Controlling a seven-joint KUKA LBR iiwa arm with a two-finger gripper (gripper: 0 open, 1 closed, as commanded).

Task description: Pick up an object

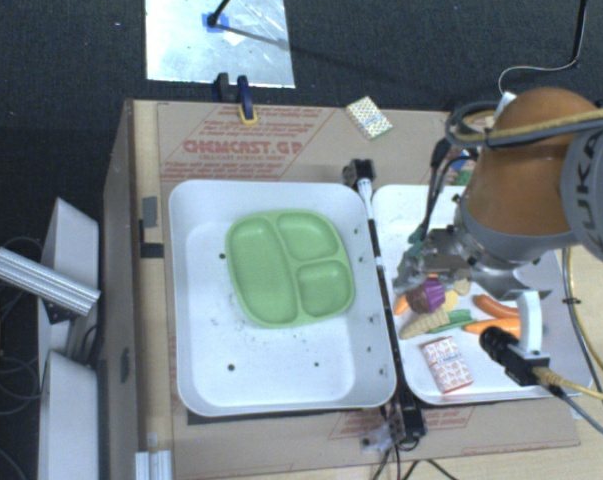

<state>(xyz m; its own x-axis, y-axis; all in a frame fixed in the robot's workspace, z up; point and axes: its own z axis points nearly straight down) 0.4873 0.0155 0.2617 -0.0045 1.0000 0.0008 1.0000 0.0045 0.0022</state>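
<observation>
The right bin holds a small heap of toy food: a purple piece, a yellow corn-like piece, a green and orange carrot-like piece and an orange piece. A flat red-patterned card lies near the bin's front. My gripper hangs low over the left part of the heap, right above the purple piece. The wrist hides how its fingers stand.
The left bin carries a green compartment plate. A black divider bar runs between the bins. A small patterned block lies on the cardboard behind them. The arm's bulk covers the right bin's back.
</observation>
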